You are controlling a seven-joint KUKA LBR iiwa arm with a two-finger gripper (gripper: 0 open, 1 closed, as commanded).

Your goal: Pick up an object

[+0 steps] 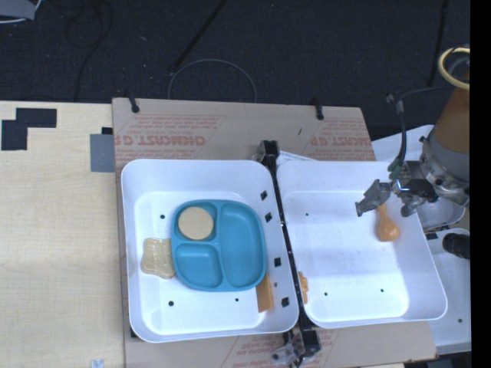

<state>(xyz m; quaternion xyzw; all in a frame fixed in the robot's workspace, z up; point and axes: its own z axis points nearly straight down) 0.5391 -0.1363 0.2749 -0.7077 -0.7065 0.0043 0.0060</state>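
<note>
In the camera view, the two-finger gripper (391,199) hangs over the right white bin (349,282), fingers spread apart, gripping nothing. A small orange rounded object (387,228) lies just below it. The blue divided plastic tray (219,245) sits in the left white bin (146,182).

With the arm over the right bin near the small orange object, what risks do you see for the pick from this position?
1. The orange object lies near the right bin's wall; the pincer may hit the wall or push the object against it.
2. The object looks small and rounded, so it may slip out.
3. The pincer appears slightly off the object; closing now may miss.
</note>
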